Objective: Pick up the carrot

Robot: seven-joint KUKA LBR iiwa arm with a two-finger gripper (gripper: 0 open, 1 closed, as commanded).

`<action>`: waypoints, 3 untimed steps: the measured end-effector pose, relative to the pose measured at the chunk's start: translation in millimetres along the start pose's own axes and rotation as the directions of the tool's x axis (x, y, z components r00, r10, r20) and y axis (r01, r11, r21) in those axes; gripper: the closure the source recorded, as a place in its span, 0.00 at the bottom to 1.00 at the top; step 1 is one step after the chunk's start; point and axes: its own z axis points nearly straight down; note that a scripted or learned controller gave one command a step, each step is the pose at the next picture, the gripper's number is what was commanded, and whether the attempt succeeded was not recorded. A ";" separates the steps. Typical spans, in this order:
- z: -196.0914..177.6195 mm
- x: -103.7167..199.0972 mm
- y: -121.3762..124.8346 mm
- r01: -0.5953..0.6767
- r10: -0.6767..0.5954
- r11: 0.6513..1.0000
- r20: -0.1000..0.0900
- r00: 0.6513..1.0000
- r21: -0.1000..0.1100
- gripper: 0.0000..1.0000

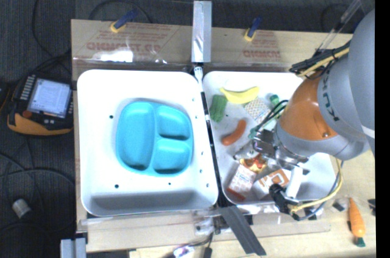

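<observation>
The carrot (356, 221), orange with a green end, lies on the bench outside the right bin (317, 193), past its front right corner. My gripper (261, 150) is down inside the right bin, over the clutter near its middle and well to the left of the carrot. The orange-banded wrist (304, 119) covers much of the bin's right half.
The right bin holds a banana (239, 94), a green item (218, 107), a reddish sausage-shaped item (234, 132) and small boxes (242, 179) near the front. A blue divided tray (155, 136) sits in the left bin (97, 129). Cables (314, 205) trail by the front right corner.
</observation>
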 end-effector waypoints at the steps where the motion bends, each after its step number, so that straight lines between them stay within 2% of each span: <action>1: 0.2 1.7 -1.0 -0.041 0.041 0.999 -0.002 0.999 0.002 1.00; 2: 1.5 2.4 -1.9 -0.039 0.039 0.999 -0.001 0.999 0.006 0.00; 3: -92.1 9.0 -8.2 -0.329 0.329 0.944 0.013 0.944 0.021 0.00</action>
